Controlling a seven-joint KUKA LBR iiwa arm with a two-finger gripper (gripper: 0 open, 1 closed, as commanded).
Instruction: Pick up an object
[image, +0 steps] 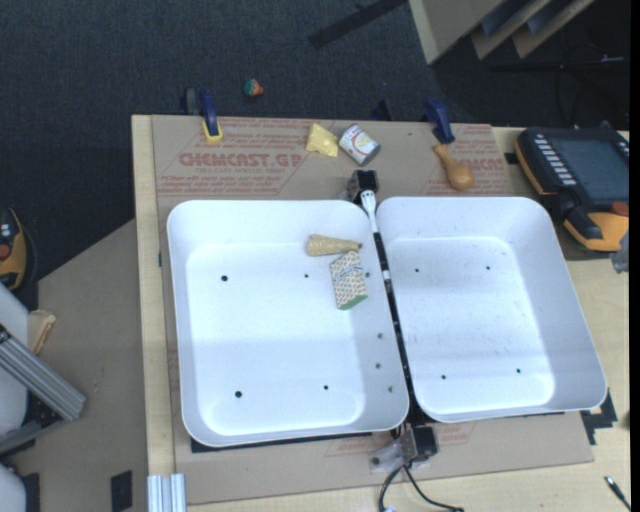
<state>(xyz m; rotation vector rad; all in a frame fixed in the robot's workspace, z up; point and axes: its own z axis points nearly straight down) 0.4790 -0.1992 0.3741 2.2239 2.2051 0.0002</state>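
Two objects lie in the left bin (200, 240) near its upper right corner. One is a tan cone-shaped piece (331, 245) lying on its side. Just below it sits a small patterned green and white packet (348, 279), touching or nearly touching the cone. The right bin (560, 300) adjoins the left bin along the middle divider.
Behind the bins on the brown board lie a yellow wedge (322, 141), a small white box (359, 144) and an orange-brown wooden piece (455, 168). Blue clamps (209, 115) hold the board's back edge. A black and orange pendant (585, 180) sits at right.
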